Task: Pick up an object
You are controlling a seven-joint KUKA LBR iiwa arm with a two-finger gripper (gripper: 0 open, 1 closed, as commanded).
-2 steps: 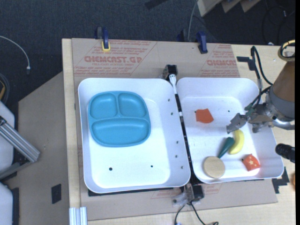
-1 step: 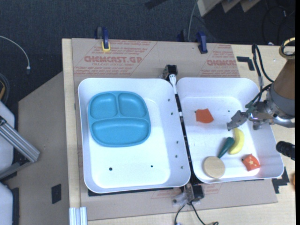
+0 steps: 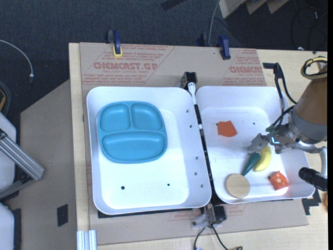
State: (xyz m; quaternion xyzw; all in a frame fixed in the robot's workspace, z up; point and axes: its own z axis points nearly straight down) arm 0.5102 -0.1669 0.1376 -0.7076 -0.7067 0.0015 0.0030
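The right bin (image 3: 234, 100) holds several small objects. A flat orange-red piece (image 3: 226, 129) lies near its middle. A yellow banana-like piece (image 3: 264, 160) touches a teal-green piece (image 3: 251, 164) further right. A round tan disc (image 3: 238, 186) sits at the front edge, and a small red-orange object (image 3: 279, 180) lies at the front right. My gripper (image 3: 268, 143) reaches in from the right and hangs just over the upper end of the yellow piece. It stands open, with nothing visibly held between its fingers.
In the left bin (image 3: 156, 186) lies a blue divided plate (image 3: 133, 130). A raised rim (image 3: 199, 134) separates the two bins. Black cables (image 3: 280, 90) run down to the wrist at the right bin's far right corner.
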